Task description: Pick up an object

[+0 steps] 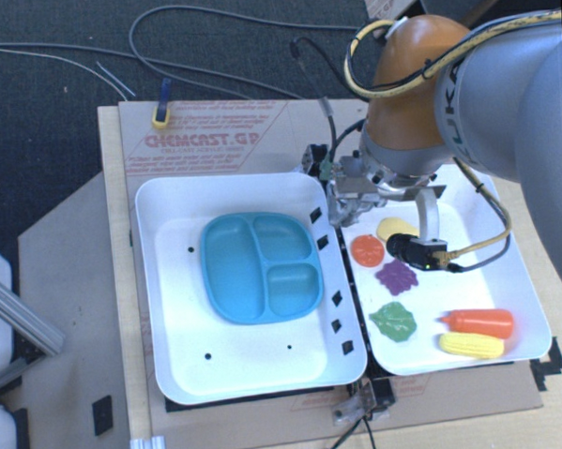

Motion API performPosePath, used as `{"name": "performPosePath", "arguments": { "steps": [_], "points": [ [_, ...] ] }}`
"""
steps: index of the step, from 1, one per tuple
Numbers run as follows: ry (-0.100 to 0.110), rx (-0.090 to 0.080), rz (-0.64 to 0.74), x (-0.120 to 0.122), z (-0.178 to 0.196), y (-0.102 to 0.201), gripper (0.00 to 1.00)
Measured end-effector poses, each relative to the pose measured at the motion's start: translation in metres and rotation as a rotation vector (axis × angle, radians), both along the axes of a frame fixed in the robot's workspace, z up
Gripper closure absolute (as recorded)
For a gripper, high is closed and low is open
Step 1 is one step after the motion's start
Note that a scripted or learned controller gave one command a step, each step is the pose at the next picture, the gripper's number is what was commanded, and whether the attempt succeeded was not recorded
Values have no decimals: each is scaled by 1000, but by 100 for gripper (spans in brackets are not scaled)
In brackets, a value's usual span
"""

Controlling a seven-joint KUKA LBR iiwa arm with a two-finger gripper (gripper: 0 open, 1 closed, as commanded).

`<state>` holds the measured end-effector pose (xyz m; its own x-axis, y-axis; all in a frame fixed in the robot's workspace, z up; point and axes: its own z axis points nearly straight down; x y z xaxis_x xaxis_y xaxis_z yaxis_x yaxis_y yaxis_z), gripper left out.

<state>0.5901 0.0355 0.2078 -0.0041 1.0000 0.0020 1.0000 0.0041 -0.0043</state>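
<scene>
The gripper (355, 208) hangs above the right bin's (524, 291) left edge, its opening impossible to tell; descend squarely over the orange tomato toy (367, 251), avoiding the purple grapes (396, 277).

This looks like a robotics lab or test bench, not a home or shop. A large grey arm (499, 85) with an orange band reaches over two shallow white bins (161, 272) set side by side on a board (210, 133) printed with red lettering. Loose cables (187, 45) trail across the dark carpet (40, 109) behind the board. Toy plastic foods (475, 334) lie in the bin right of the blue divided plate (262, 267), the sort of props used for trials.
</scene>
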Motion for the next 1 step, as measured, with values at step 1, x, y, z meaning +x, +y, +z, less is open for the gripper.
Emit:
{"name": "performPosePath", "arguments": {
  "steps": [1],
  "points": [
    [-1, 1, 0, -18, 10, 40, 100]
  ]
}}
